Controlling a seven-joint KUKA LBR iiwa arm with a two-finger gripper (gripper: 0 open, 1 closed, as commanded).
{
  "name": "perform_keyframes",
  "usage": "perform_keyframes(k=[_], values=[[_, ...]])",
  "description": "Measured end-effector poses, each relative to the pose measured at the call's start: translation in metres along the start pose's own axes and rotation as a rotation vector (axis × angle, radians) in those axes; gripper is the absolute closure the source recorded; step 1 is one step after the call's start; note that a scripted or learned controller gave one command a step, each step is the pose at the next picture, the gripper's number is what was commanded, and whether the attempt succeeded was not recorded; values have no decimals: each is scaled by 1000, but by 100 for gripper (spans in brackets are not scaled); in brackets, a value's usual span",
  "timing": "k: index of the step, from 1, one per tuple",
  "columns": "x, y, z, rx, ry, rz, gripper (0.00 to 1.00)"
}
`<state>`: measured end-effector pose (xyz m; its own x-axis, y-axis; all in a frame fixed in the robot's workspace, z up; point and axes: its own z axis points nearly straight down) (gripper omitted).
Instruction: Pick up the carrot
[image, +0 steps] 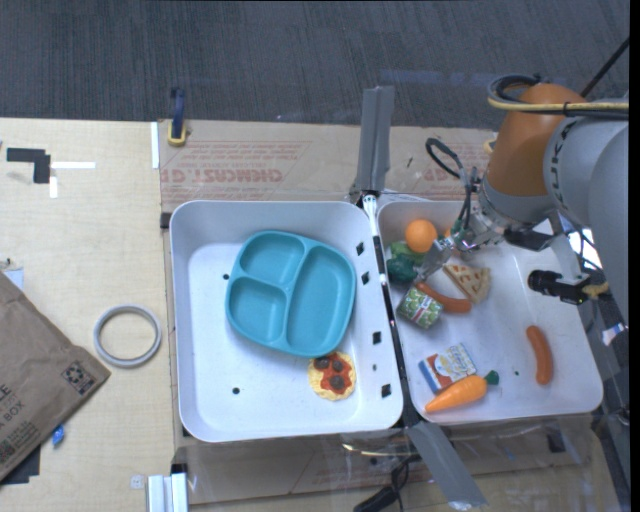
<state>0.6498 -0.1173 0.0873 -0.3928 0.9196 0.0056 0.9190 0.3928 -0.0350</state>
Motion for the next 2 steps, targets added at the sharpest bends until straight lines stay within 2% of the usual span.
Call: perform_keyframes(k=[1,2], values=[[7,8,-34,-20,3,171,0],[35,22,-104,-36,-10,-136,0]])
